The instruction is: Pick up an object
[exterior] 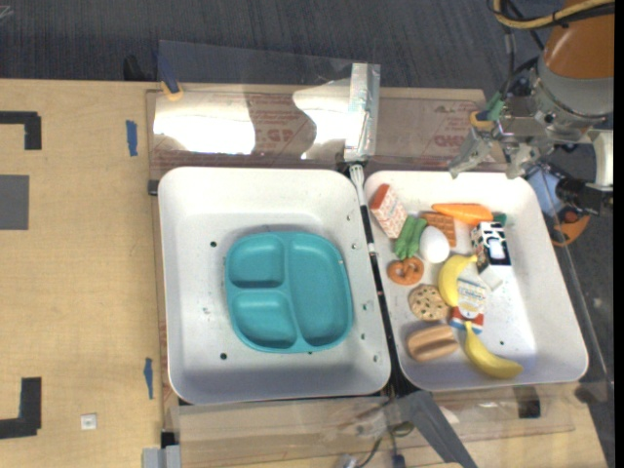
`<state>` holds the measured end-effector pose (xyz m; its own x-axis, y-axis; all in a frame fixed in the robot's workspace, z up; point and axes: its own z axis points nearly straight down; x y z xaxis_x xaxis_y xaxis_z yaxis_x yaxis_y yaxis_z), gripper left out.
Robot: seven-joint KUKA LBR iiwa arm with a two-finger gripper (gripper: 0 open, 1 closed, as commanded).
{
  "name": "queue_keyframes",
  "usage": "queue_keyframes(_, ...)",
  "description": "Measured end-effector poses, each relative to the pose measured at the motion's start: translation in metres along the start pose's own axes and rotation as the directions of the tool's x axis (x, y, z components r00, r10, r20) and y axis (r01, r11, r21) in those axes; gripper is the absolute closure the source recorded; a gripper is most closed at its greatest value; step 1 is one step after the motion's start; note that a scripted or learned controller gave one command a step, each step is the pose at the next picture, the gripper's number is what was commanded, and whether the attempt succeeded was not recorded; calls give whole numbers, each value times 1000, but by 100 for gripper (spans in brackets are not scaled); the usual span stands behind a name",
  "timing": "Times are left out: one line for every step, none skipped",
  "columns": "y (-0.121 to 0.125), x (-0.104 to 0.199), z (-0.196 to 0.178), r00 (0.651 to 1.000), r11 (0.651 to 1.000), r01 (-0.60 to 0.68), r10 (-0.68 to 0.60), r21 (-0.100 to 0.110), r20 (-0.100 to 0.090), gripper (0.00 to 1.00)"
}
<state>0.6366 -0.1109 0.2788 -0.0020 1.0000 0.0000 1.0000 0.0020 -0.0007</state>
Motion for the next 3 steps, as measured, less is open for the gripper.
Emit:
queue_keyframes(26,-16,161,997,997,-81,81,15,-1,0)
queue_keyframes(27,-28,173,999,999,-36,36,-23,-1,0)
queue_keyframes(9,-24,179,994,993,112,-112,-25,7,0)
